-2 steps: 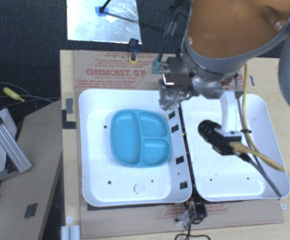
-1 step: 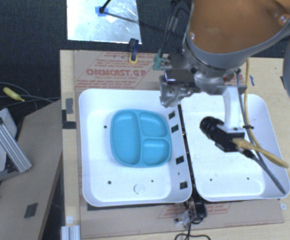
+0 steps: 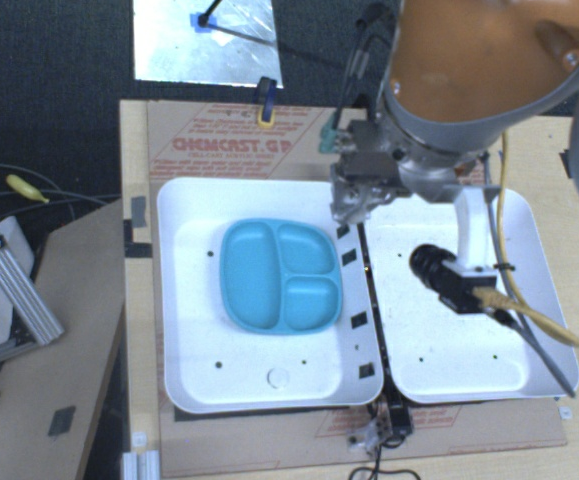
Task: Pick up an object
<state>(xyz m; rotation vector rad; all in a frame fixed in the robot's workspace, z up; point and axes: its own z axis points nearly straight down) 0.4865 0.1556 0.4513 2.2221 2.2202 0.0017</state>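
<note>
Down in the left bin (image 3: 184, 368), a smooth blue plastic plate (image 3: 280, 275) with three rounded compartments lies near the middle, toward the right wall. The gripper (image 3: 354, 200) hangs over the bins' shared back edge; whether it is open or closed is unclear.

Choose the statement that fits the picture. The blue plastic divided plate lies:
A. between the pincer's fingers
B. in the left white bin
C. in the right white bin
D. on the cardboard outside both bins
B: the blue plastic divided plate lies flat on the floor of the left white bin.
</note>
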